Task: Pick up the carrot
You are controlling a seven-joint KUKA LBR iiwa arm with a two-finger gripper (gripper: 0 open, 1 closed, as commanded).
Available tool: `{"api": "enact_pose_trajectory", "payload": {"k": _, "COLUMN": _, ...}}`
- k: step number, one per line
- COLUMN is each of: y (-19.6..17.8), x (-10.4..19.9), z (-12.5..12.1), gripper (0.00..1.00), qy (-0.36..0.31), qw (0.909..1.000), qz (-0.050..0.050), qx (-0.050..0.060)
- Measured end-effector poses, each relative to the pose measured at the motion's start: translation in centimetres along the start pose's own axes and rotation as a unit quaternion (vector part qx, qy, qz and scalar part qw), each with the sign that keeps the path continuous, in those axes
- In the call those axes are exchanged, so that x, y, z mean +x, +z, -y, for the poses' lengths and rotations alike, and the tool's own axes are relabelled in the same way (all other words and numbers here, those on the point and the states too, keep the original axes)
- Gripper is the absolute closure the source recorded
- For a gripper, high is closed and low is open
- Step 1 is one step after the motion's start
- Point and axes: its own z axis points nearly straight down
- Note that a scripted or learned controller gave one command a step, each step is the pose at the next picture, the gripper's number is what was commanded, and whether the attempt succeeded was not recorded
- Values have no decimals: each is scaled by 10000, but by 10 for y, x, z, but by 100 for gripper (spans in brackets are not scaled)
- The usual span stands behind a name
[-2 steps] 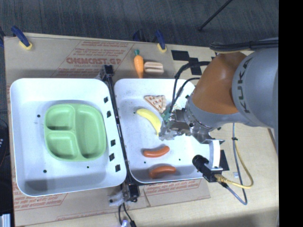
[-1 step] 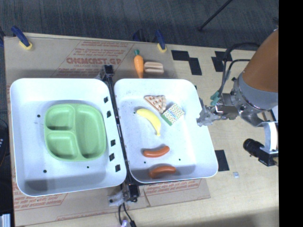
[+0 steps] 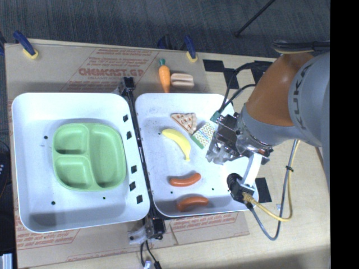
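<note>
Two bins sit side by side on the desk (image 3: 280, 228); the arm (image 3: 291, 102) comes in from the right and covers the right bin's (image 3: 151, 150) right rim. Gripper (image 3: 220, 152) hangs over the right part of that bin, but its fingers blur into a dark cluster of metal and cabling, so whether it is spread or closed cannot be told. Nothing is visibly between them.

Carrot (image 3: 164, 77) lies outside both bins, on the brown cardboard (image 3: 106, 69) just above the right bin's top rim, upright in the view with green top pointing away. Just right of it, close or touching, sits a small layered sandwich-like toy (image 3: 182, 80). Carrot is well apart from the gripper, with open cardboard to its left and a blue clamp (image 3: 190, 50) above right.

Right bin contents: triangular waffle-patterned piece (image 3: 185, 121), a speckled green-edged block (image 3: 203, 133) partly tucked under the gripper, a banana (image 3: 178, 142) mid-bin, and two sausages (image 3: 184, 179) near the bottom rim, the lower one almost against the wall. Left half of this bin is bare.

Left bin (image 3: 28, 167) holds a green three-compartment plate (image 3: 88, 156), centred, with room on all sides.

Yellow cable (image 3: 275, 217) loops below the wrist, over the desk at bottom right.
</note>
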Motion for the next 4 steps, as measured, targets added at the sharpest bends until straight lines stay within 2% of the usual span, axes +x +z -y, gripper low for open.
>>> {"api": "enact_pose_trajectory", "payload": {"k": 1, "y": -78, "x": -64, "z": -40, "gripper": 100, "qy": -1480, "qw": 9890, "qz": 5, "qx": -22}}
{"api": "enact_pose_trajectory", "payload": {"k": 2, "y": -41, "x": 2, "z": 1, "gripper": 100, "qy": -1330, "qw": 9911, "qz": 4, "qx": -7}}
{"api": "enact_pose_trajectory", "payload": {"k": 3, "y": -31, "x": -46, "z": -28, "gripper": 100, "qy": 1064, "qw": 9943, "qz": 2, "qx": -13}}
{"api": "enact_pose_trajectory", "payload": {"k": 4, "y": -120, "x": -79, "z": -48, "gripper": 100, "qy": 1083, "qw": 9941, "qz": -2, "qx": -19}}
